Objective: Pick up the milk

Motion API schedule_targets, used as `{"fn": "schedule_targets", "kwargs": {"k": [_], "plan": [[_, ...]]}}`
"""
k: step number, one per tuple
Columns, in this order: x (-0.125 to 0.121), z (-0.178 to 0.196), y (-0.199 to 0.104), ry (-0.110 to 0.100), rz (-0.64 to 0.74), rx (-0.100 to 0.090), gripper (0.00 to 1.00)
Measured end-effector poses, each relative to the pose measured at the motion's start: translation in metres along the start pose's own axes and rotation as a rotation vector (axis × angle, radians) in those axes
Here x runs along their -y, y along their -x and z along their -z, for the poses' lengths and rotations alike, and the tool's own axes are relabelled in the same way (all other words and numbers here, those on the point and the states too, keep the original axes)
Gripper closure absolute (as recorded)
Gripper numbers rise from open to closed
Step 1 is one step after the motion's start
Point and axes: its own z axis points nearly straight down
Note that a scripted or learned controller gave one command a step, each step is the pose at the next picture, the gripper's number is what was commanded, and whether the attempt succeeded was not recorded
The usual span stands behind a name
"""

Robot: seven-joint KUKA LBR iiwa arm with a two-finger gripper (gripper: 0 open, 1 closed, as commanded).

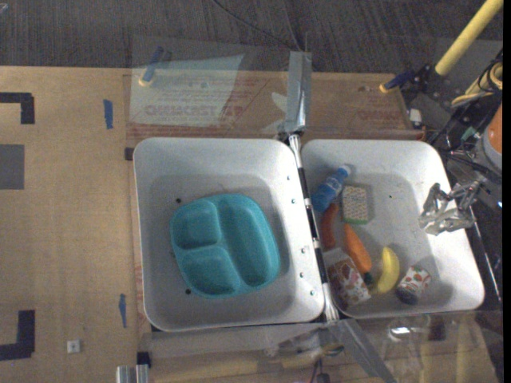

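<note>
Over the right edge of the right-hand shallow white bin [459,282] hangs the metal two-finger gripper [444,211], its fingers spread apart with nothing between them. Well apart from it, the small white milk carton with red print [348,277] lies against the bin's front left wall, beside an orange carrot [358,248] and a yellow banana [388,269].

The milk [348,277] is a small white carton printed with red and brown patches, lying on its side in the right bin [415,159]. It rests in that bin's front-left corner, close against the left wall, with its long axis running slantwise toward the front rim. 1 broad face turns upward.
</note>
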Motion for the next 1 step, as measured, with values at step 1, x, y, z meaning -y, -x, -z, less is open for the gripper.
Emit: {"fn": "schedule_targets", "kwargs": {"k": [1], "plan": [[0.0282, 0.1156, 0.0168, 0.0, 0.192, 0.001, 1.0]]}}
